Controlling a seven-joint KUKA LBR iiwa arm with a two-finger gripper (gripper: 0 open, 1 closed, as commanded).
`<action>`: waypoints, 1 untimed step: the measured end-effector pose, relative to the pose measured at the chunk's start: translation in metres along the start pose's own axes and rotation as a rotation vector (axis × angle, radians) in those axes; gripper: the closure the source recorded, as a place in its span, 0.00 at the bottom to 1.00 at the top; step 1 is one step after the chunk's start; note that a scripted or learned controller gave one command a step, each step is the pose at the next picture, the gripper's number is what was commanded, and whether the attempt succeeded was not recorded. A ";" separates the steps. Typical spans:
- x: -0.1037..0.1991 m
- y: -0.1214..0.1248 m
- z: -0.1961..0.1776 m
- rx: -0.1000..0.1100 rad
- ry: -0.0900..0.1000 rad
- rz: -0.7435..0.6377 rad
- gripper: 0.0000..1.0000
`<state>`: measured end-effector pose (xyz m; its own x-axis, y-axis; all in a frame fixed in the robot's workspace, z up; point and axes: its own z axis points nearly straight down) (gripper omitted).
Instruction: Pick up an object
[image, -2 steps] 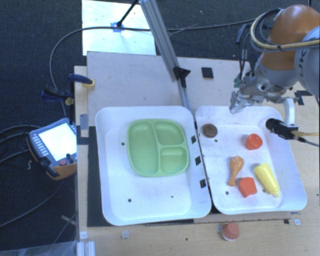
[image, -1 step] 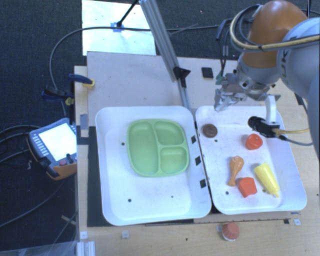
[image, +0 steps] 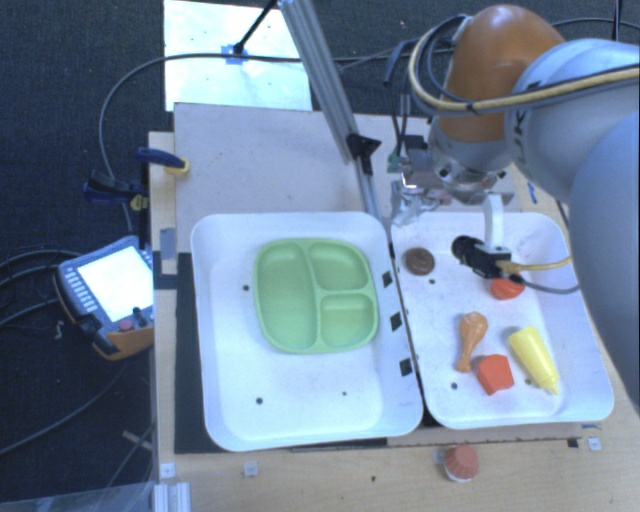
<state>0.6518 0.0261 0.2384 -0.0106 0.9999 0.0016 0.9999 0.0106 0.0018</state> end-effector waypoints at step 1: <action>0.060 -0.003 -0.005 -0.001 0.001 -0.001 1.00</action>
